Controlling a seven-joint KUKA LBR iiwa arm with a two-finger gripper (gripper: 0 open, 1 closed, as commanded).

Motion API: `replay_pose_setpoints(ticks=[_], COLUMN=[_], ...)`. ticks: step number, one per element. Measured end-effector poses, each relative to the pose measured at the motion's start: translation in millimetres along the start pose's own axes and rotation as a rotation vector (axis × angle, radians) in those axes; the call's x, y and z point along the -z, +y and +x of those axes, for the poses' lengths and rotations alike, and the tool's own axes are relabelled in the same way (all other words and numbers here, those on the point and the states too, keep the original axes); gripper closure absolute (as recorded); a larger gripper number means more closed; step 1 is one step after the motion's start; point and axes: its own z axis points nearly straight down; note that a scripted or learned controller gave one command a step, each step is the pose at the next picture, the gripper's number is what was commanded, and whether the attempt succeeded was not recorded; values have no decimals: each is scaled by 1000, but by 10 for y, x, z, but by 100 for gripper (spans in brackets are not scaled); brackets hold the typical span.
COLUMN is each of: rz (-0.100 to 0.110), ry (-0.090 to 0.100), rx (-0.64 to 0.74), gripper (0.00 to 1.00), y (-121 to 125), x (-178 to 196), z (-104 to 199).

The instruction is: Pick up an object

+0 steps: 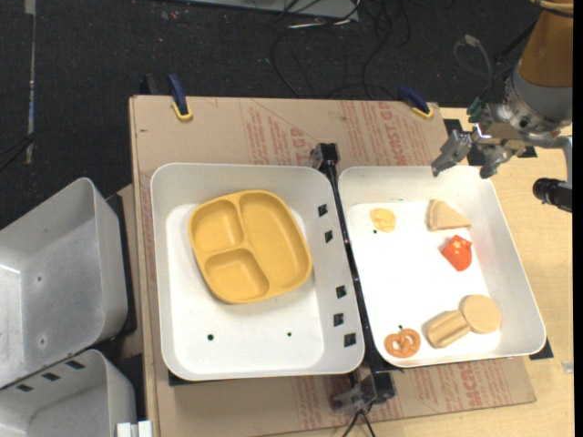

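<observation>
Reaching in from the right, the gripper (468, 159) hangs open, holding nothing, over the right bin's (515, 271) far rim, near the tan wedge (445, 215).

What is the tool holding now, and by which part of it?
Nothing. The tool hangs above the far edge of the right bin, open, with nothing between its fingers.
</observation>
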Motion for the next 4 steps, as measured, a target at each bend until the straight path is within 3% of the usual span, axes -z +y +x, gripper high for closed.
replay_pose_setpoints(ticks=[1, 4], rz=[-14, -10], ry=[-3, -2], rx=[3, -1], gripper=[0, 0], y=[19, -77], x=[89, -1463], z=[6, -153])
